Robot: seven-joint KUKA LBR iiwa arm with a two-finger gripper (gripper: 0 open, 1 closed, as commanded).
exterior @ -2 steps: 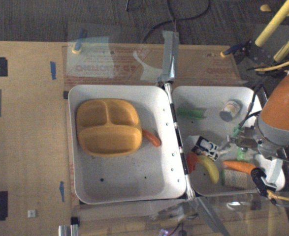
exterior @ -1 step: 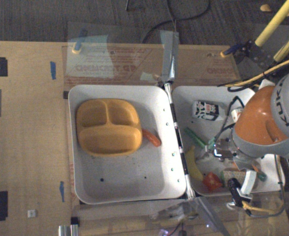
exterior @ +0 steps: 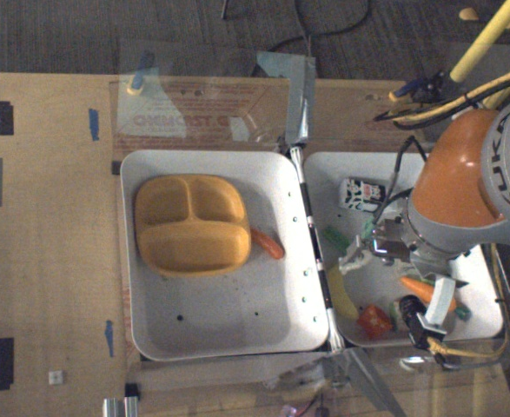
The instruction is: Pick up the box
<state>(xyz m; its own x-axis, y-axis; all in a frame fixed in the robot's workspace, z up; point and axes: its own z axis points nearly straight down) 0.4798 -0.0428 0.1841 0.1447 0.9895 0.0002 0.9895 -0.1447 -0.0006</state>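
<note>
Two shallow white plastic bins are sitting side by side on the tan cardboard-covered surface (exterior: 46,259). The left bin (exterior: 228,320) is holding a glossy yellow-orange tray (exterior: 191,222) with rounded corners and three moulded compartments, and a small smooth orange carrot (exterior: 268,244) is lying against the tray's right edge. The right bin (exterior: 324,176) is holding the box (exterior: 361,194), a small black-and-white printed carton lying near the far wall. Nearer the front, a curved yellow banana (exterior: 342,295) and a round red tomato-like piece (exterior: 375,321) are resting, with an orange carrot-shaped piece (exterior: 417,287) just to their right. The grey arm with its orange band (exterior: 454,181) is hanging over this bin, apart from the box. The end effector (exterior: 385,243) is pointing down among the items; whether it is spread or pressed together cannot be told.
</note>
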